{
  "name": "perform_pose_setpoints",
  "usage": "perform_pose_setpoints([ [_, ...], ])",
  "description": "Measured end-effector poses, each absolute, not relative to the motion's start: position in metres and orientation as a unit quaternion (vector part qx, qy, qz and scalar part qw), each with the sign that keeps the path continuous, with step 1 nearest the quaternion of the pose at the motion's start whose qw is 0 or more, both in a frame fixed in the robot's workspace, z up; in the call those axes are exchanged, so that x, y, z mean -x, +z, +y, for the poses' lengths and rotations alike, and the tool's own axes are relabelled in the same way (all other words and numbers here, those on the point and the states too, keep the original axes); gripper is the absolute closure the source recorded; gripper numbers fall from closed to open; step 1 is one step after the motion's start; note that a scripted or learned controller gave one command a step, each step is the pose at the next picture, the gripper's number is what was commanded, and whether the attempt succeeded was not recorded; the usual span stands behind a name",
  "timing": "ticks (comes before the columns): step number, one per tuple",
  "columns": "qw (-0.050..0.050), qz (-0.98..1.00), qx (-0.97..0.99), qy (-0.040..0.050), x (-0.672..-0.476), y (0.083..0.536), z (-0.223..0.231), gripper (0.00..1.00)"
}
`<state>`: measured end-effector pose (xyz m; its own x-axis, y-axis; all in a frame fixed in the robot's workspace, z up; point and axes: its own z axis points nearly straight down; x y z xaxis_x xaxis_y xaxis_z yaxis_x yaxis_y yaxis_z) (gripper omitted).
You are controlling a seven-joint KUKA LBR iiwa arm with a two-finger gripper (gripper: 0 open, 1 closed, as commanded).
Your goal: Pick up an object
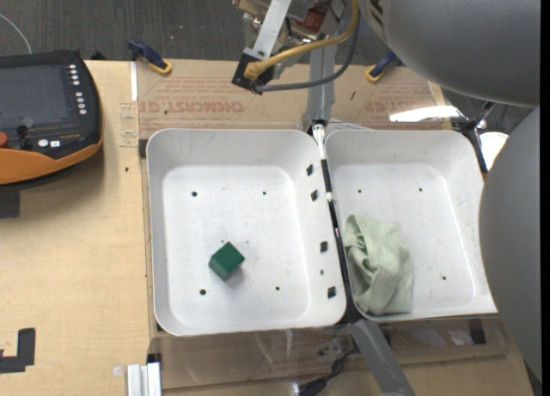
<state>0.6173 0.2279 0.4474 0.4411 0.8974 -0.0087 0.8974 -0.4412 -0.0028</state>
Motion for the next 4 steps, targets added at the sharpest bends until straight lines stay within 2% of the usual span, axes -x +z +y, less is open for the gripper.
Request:
perform_pose_setpoints([
  [1,0.000,0.554,-0.833,-0.0030,-0.516,0.355,0.229,1.00],
  [2,0.000,0.725,-0.689,-0.0020,-0.481,0.384,0.188,1.00],
  [3,0.000,0.725,-0.689,-0.0020,-0.481,0.384,0.188,0.00],
  [4,0.000,0.759,-0.651,-0.0013,-0.507,0.441,0.156,0.00],
])
